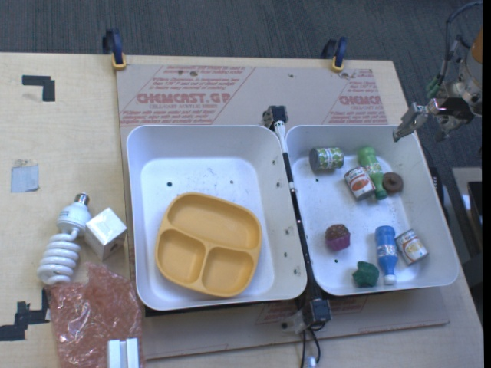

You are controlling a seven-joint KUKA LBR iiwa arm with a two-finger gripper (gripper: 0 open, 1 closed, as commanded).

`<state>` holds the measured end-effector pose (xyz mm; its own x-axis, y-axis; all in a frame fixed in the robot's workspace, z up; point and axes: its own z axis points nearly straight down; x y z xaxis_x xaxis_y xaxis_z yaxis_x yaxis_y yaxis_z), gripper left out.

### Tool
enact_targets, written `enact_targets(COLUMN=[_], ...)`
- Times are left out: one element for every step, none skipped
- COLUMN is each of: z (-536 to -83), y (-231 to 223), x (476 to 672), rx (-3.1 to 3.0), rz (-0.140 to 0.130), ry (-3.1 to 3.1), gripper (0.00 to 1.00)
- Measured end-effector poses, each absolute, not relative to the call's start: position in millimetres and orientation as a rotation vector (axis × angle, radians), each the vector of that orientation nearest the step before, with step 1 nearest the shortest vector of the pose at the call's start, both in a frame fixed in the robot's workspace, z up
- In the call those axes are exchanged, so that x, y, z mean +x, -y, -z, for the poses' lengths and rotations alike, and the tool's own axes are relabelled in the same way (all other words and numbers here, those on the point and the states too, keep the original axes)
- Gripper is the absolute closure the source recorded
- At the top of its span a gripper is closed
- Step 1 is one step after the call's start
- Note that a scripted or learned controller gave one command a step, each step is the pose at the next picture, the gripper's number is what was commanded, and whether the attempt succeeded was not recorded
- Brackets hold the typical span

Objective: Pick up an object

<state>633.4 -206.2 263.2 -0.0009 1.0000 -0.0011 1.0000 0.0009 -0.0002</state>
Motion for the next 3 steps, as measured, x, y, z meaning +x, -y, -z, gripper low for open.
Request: enact_targets(z=[-130.6,-93.2,-103.5], y=[221.9,202.2,202.6], x=[646.3,623.5,624.1], rx=[2.219,2.221,2.219], rz=[0.0,0.0,0.0], ry=[-2.223,-2.22,-2.219], gripper=[0.0,0.0,1.0])
